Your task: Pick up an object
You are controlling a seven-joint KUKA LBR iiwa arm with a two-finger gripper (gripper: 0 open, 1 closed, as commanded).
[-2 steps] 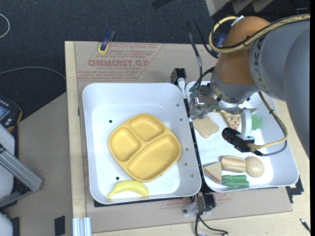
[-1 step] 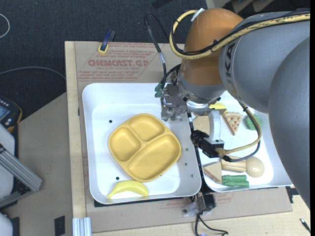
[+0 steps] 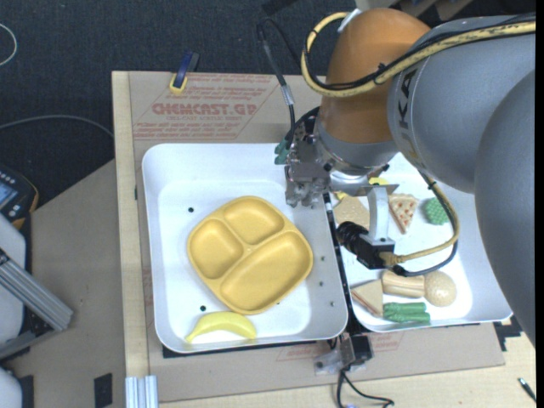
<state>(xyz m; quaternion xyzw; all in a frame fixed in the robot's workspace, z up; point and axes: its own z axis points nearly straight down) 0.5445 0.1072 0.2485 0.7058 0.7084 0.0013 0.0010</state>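
I noted the yellow divided plate point(image 3: 250, 252) lying flat in the left bin point(image 3: 161, 194), a banana point(image 3: 221, 326) near its front edge. The claw point(image 3: 304, 185) hung over the bins' shared wall; its finger state I couldn't tell.

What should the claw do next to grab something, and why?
Probably shift a little into the right bin and go down there. The claw sits over the divide between the bins, above the left bin's right edge, with nothing seen in its grip. The small toy foods, like the pizza slice and mushroom, lie just to its right.
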